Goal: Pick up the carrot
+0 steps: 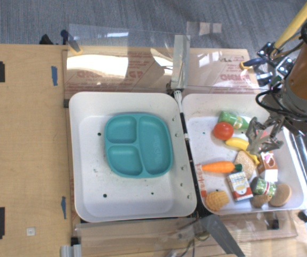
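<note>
The carrot point(218, 167), orange with a small green top at its right end, lies flat in the right bin point(199, 126), near the bin's left wall. My gripper point(263, 134) hangs over the right half of the same bin, up and to the right of the carrot and apart from it. Its metal fingers point(252, 128) stand open with nothing between them, just above a yellow banana point(238, 143) and a bread slice point(245, 163).
A teal divided plate point(139, 144) sits in the left bin point(84, 159). Around the carrot lie a red tomato point(223, 130), a green vegetable point(233, 119), a juice box point(239, 187), a cookie point(217, 199), a green can point(261, 186) and a brown potato point(280, 194).
</note>
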Robot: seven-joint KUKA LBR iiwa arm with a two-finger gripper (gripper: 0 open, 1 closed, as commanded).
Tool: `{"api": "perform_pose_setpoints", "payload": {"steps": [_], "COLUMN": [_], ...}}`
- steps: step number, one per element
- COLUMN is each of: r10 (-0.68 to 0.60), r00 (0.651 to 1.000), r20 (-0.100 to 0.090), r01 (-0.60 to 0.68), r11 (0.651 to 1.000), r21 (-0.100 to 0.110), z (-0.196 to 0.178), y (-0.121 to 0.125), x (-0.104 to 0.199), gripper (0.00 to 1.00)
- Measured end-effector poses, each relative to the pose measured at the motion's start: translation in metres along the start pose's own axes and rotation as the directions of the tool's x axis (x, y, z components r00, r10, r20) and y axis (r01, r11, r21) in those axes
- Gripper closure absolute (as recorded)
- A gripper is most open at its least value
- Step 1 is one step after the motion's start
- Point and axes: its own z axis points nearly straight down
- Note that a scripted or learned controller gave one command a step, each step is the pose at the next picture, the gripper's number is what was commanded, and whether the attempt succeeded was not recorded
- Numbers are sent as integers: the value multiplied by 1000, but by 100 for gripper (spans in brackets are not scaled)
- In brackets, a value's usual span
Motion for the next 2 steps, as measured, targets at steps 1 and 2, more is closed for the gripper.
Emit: {"api": "perform_pose_setpoints", "payload": {"steps": [1, 2], "r10": [-7, -114], "r00": [1000, 993], "r20": [-2, -4], "r01": [7, 114], "r11": [1000, 993], "r21": [-8, -15], "z": [3, 70], "y": [4, 67], "x": [-2, -35], "gripper": [0, 0]}}
